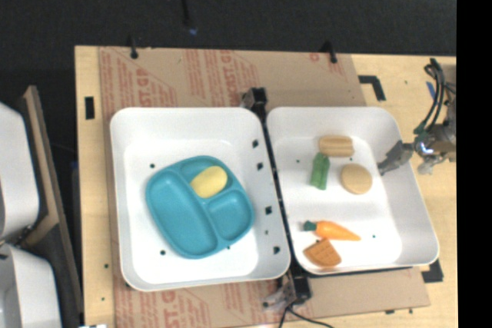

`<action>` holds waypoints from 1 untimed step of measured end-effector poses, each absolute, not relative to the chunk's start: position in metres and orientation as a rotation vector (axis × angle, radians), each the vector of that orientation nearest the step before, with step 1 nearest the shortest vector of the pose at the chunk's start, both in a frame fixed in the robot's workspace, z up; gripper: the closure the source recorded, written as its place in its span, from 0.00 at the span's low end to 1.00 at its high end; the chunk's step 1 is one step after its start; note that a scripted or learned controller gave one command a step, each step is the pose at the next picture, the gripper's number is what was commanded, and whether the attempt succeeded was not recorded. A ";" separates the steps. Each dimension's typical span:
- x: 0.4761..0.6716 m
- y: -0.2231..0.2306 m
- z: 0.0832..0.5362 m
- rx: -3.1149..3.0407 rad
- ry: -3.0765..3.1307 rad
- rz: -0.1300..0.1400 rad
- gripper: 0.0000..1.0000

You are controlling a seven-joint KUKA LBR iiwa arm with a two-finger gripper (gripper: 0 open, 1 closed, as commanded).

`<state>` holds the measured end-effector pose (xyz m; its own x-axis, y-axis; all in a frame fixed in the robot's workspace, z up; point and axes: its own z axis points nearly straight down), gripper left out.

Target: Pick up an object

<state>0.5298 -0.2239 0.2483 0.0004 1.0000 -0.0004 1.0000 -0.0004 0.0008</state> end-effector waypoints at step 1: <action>0.588 -0.213 0.164 2.224 2.227 -0.005 0.00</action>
